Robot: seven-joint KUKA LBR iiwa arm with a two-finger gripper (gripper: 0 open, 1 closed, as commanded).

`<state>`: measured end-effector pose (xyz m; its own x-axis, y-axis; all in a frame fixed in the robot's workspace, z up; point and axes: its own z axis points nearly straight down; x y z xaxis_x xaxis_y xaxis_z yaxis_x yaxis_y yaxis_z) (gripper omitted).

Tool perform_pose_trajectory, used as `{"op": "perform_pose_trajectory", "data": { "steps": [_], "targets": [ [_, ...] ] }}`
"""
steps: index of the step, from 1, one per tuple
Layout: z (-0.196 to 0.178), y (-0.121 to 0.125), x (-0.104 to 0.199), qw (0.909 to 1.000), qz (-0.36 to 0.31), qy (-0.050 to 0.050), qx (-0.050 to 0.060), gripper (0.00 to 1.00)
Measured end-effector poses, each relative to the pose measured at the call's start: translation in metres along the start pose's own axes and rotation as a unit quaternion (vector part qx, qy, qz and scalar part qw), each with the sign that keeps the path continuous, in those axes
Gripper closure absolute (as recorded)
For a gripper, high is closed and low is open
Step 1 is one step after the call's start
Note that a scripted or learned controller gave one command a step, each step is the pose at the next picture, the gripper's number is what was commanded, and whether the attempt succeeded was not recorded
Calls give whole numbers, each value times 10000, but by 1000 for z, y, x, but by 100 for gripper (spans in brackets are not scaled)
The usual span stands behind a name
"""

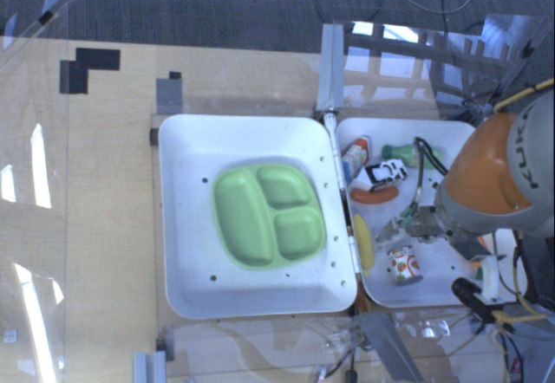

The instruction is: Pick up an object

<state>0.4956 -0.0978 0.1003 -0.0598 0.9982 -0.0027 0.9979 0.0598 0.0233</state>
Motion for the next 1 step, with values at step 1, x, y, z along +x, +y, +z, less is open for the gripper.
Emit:
{"op": "perform_pose_trajectory", "data": {
  "steps": [1],
  "targets": [
    [0, 0, 0, 10000, 0, 0, 0, 0]
  ]
}}
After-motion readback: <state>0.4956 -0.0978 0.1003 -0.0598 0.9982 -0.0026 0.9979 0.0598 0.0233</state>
